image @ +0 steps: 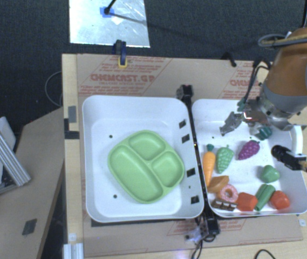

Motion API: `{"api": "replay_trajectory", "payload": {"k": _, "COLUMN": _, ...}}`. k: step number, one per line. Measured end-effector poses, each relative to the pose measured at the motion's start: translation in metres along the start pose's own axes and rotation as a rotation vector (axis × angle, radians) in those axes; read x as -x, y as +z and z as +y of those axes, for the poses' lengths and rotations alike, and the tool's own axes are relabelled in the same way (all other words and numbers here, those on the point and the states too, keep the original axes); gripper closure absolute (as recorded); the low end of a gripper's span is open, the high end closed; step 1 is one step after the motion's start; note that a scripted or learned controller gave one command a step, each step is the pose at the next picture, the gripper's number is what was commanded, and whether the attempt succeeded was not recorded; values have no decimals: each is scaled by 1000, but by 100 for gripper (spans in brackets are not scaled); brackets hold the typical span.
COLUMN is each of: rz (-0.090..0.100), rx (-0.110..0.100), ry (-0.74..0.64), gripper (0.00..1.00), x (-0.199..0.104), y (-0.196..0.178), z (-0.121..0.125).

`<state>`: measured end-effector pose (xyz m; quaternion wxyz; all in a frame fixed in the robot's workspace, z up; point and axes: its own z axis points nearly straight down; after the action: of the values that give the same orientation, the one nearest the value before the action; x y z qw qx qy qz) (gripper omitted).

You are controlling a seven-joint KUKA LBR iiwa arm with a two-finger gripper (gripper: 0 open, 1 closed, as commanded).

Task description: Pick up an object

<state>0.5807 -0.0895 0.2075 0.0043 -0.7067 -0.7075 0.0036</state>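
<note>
My gripper (232,124) hangs over the far-left part of the right bin (304,201). Its fingers look spread and nothing lies between them, so no object is held.

Candidate objects lie just near of it in this bin:
- a green ridged piece (224,158), closest to the gripper
- a carrot (209,165) touching that piece on its left
- purple grapes (248,149) to the right of the green piece
- a green pepper (270,173) further right
- a pink doughnut (229,192), a red piece (246,201), a cucumber (264,196) and a tomato (280,199) crowded along the near wall

The left bin (96,112) holds a green divided plate (146,166), well apart from my gripper. Both bins rest on the counter (72,139).

Procedure, as I judge it: select the purple grapes, since open floor surrounds them. Centre the gripper above their middle, turn the fingers across the narrow width, descend straight, close, then lift slowly. Avoid the carrot and green piece, because they touch and a finger may wedge between them. Avoid the near row, where crowding blocks finger entry
</note>
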Motion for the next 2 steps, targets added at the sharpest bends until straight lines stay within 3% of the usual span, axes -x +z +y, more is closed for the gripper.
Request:
{"api": "replay_trajectory", "payload": {"k": 1, "rz": -1, "rx": 13, "ry": -2, "gripper": 0, "x": 0, "y": -7, "z": 3}}
{"api": "replay_trajectory", "payload": {"k": 2, "rz": -1, "rx": 8, "ry": 0, "gripper": 0, "x": 3, "y": 56, "z": 4}}
